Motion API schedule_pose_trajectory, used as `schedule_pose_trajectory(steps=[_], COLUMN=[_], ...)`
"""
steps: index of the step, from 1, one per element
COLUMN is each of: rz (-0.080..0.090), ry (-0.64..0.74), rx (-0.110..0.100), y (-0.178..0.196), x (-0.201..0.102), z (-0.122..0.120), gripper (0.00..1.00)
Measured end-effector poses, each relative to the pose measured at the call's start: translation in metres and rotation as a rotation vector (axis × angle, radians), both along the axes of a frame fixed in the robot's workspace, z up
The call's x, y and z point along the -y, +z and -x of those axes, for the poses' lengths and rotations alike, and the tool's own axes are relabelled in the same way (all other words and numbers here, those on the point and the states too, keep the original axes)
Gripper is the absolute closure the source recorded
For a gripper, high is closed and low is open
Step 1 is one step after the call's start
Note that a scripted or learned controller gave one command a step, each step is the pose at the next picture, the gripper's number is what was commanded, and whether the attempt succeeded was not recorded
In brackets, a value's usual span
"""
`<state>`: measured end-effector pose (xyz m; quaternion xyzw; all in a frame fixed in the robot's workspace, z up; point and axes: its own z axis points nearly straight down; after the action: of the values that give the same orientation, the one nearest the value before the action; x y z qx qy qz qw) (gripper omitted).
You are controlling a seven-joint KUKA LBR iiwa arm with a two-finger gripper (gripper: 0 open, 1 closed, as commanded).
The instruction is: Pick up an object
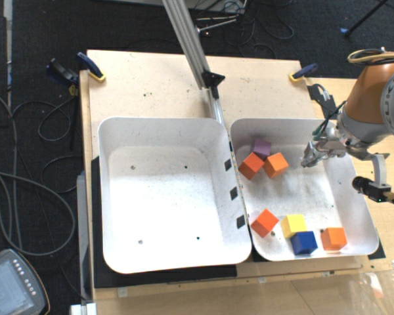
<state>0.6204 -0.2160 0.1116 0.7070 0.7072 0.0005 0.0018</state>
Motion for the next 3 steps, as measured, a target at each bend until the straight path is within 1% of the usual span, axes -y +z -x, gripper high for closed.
schedule_pose_trajectory(steps=[1,2,3], rz=[0.000,0.002,0.001], ry=[0.003,0.003,0.003], rx=[0.004,0.006,0.005], y=[0.049,0.114,0.168], x=[-0.009,-0.007,-0.007], z=[-0.003,-0.005,-0.007], gripper=[1.00,1.00,1.00])
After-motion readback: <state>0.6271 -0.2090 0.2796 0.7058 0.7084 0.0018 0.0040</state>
